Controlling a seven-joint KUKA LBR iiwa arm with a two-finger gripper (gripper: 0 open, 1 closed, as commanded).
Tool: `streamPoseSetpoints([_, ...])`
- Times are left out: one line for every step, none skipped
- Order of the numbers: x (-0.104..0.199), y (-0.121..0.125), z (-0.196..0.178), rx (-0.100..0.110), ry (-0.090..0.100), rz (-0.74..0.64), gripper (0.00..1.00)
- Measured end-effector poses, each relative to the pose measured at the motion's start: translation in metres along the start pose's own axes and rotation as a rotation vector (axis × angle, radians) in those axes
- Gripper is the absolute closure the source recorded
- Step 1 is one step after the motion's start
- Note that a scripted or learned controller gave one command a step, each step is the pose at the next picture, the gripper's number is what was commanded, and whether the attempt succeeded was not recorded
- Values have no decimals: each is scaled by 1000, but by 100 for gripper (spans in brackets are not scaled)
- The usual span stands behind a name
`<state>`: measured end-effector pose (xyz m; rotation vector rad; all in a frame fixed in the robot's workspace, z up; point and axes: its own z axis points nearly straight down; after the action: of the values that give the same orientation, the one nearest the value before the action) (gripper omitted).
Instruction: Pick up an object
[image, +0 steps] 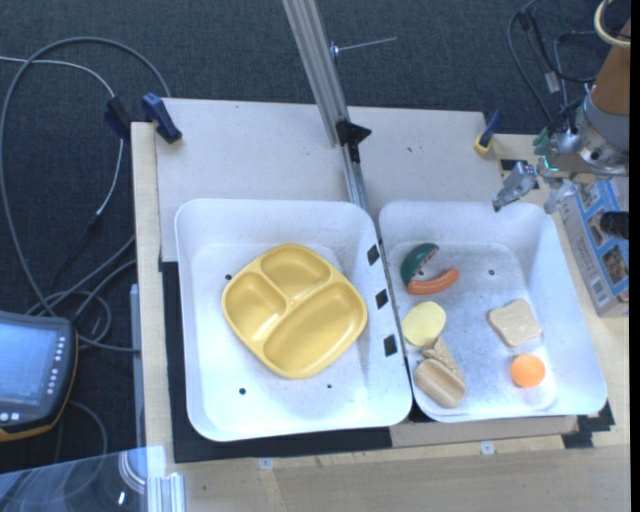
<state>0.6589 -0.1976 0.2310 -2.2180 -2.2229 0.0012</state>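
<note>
- Nearest cam: hot-dog bun (440, 381) is lying at front of right bin (570, 300), w/ orange ball (528, 371) sitting just right of it, near bin's front-right corner.
- Other pick options, all placed vs the bun: yellow round piece (423, 323) is touching it just behind; toast slice (514, 323) is sitting behind-right, apart; sausage (433, 283) & green-red piece (420, 258) are lying further back, touching each other.
- Gripper (520, 185) is hovering behind-right of the bun, over bin's back rim, well apart from every item. Jaws are carrying nothing; can't tell if spread or pressed together, too small/blurry.
- Step in hand, my guess: approach, no target reached yet.
- Doing it well: prob. going for toast or ball, since each is standing alone w/ room on both sides for jaws; bun + yellow piece are crowding each other.
- Edges: ball is sitting close to bin wall, so clearance is getting tight there. Bin middle is giving more open floor.
- Left of bun: yellow divided plate (294, 310) is resting in left bin (200, 300); not needed.
</note>
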Motion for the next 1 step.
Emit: streamPoseSetpoints([0,0,0,0,0,0,0])
